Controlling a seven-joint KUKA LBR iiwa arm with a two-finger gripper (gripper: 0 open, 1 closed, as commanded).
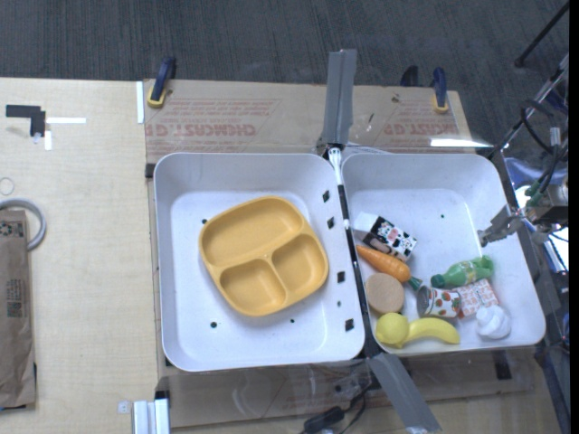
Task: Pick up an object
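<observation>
The right bin (425,197) holds several small things. A black-and-white patterned carton (391,238) lies near its left wall, with an orange carrot (384,262) just below it. A tan round disc (384,292) and a yellow banana-shaped toy (416,331) sit at the front. A green bottle (463,271), a red-and-white packet (460,300) and a small white lump (493,322) lie at the front right. My gripper (499,229) hangs at the bin's right rim, above and to the right of the green bottle, with nothing seen in it.
The left bin (181,324) holds a yellow divided plate (262,256). A grey divider bar (339,93) runs between the bins at the back. Cardboard (235,120) lies behind them, and a brown paper bag (14,306) rests at the far left of the bench.
</observation>
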